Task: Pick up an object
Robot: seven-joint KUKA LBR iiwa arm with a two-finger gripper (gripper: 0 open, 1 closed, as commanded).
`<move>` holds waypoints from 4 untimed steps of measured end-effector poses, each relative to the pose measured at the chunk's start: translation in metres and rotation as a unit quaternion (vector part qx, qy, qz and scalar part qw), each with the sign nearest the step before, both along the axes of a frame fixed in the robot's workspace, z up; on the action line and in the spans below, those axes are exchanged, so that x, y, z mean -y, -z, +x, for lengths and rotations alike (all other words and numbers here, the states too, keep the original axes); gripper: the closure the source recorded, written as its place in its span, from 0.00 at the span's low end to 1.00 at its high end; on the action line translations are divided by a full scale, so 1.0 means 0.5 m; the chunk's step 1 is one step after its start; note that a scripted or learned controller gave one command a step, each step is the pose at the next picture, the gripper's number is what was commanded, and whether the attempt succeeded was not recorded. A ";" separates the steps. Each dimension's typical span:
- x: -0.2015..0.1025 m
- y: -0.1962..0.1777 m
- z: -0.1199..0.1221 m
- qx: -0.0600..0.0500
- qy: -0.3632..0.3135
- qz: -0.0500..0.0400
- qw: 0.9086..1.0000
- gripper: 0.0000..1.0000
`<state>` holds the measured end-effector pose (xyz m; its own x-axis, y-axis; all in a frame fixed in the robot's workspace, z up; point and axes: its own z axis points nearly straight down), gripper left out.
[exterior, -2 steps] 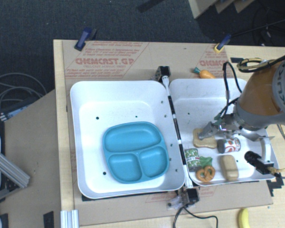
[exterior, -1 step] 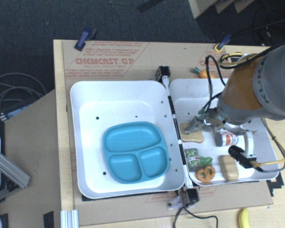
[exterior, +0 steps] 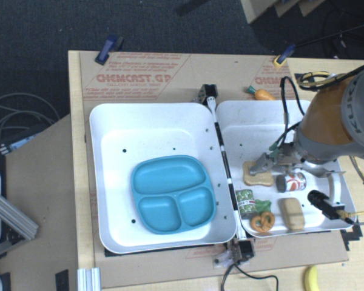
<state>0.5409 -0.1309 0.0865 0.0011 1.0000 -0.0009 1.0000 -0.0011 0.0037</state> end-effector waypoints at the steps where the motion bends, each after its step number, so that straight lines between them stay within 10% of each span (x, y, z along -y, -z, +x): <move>1: -0.072 0.000 0.005 0.000 -0.001 0.001 1.000 0.00; 3: 0.006 0.000 -0.001 0.000 0.000 0.000 1.000 0.00; 4: -0.070 0.000 0.031 0.001 -0.001 0.000 1.000 0.00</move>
<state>0.5566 -0.0958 0.0866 -0.0006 1.0000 -0.0006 1.0000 0.0006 0.0064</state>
